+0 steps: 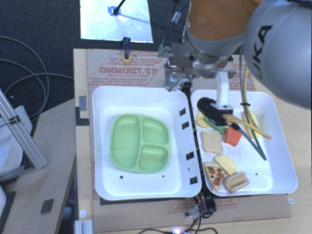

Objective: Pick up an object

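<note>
My gripper [216,110] hangs from the grey and orange arm over the back left part of the right bin [280,130], low above a pile of toy food. Its white and black parts overlap a black piece, a yellow piece [201,120] and a green stick [219,127]. Just in front of it lie an orange-red block [233,137] and a toast slice [212,142]. Farther forward are a yellow slice [225,164], a pizza slice [214,173] and a hot dog bun [236,182]. Nothing is visibly lifted.
Yellow sticks [252,125] and a grey utensil [256,145] lie across the right bin's middle. The left bin [100,130] holds a green divided plate [140,143]. A black ridge with clips [191,135] separates the bins. The arm's bulk covers the bench's back right.
</note>
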Action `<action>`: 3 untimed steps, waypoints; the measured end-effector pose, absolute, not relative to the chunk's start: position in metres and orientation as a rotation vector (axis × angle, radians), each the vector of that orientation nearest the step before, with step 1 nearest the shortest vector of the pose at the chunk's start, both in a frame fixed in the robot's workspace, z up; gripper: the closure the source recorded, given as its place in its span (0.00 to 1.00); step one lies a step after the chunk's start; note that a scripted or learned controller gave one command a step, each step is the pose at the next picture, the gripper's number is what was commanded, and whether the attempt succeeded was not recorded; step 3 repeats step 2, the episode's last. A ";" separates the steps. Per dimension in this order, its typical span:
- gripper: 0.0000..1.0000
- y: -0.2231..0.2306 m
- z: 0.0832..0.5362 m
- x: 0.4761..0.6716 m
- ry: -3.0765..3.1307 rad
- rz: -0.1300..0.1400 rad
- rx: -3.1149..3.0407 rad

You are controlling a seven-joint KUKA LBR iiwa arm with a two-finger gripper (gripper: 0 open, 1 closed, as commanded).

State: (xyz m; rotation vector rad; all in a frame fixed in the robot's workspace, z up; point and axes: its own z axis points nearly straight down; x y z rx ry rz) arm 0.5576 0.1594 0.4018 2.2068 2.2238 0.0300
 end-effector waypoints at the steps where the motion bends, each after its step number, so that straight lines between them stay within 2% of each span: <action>1: 1.00 0.210 0.248 0.582 2.233 -0.008 2.215; 2: 1.00 0.153 0.208 0.667 2.215 0.005 2.222; 3: 1.00 0.153 0.208 0.667 2.215 0.005 2.222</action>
